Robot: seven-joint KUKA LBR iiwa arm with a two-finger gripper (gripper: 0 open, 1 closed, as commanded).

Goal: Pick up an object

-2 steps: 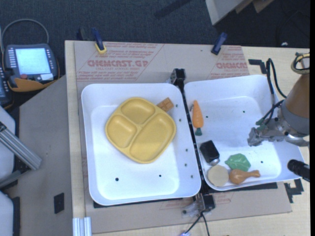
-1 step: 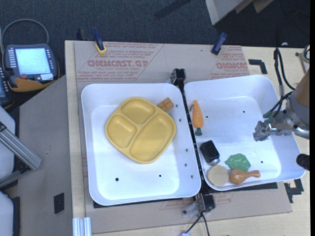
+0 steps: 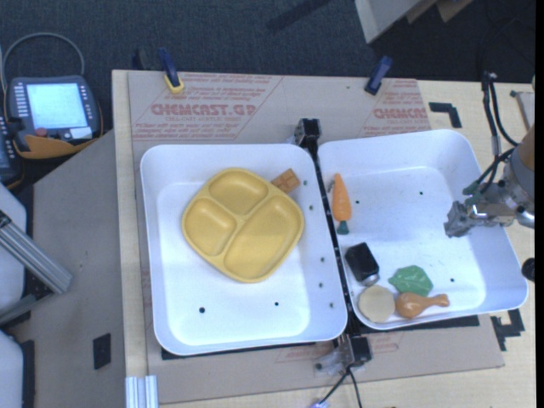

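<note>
Judging by looks, the carrot at the right bin's left edge seems light, stiff and best pinched across its middle. Whether the gripper at mid-right is open, I cannot tell. Counted: 2 bins, 1 yellow plate, 1 carrot, 1 black block.

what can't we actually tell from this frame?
- Claw, camera view: small and dark over the right white bin; open or shut cannot be told.
- Small brown wooden block: partly covered by the yellow three-compartment plastic plate in the left white bin; its full shape is hidden.
- Grey arm: cut off by the right edge.
- Flat black rectangular object: too small to identify.
</note>
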